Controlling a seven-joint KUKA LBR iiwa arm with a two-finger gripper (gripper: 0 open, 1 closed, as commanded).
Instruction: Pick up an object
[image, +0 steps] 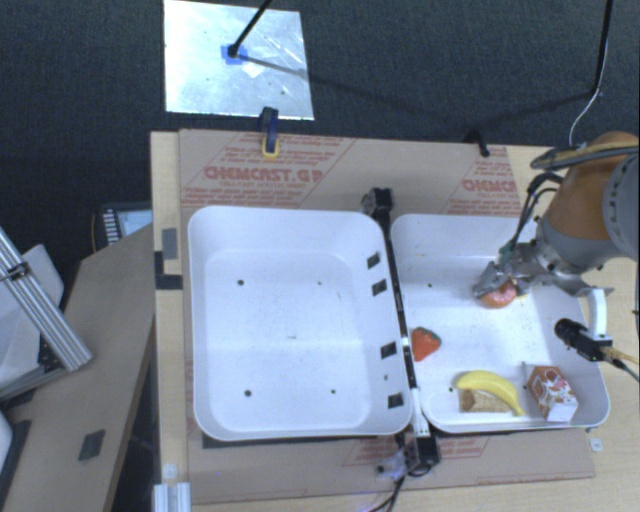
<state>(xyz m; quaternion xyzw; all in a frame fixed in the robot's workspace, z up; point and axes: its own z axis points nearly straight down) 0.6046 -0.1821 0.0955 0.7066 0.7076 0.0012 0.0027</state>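
Two shallow white bins side by side: left bin (290, 320) bare, right bin (450, 250) carrying every object, so the reach was confined there. Grey arm (590, 215) with orange band slanted in from the right, wrist dropped low over the upper part of the right bin. Gripper (503, 280) down on a pinkish-red item (498, 295), seemingly the chosen target; finger spread impossible to tell, no grasp confirmed. Banana (490, 385) along the near wall, over a brown piece (480, 402). Small printed box (552, 392) in the near right corner. Strawberry (425, 343) just beside the divider.
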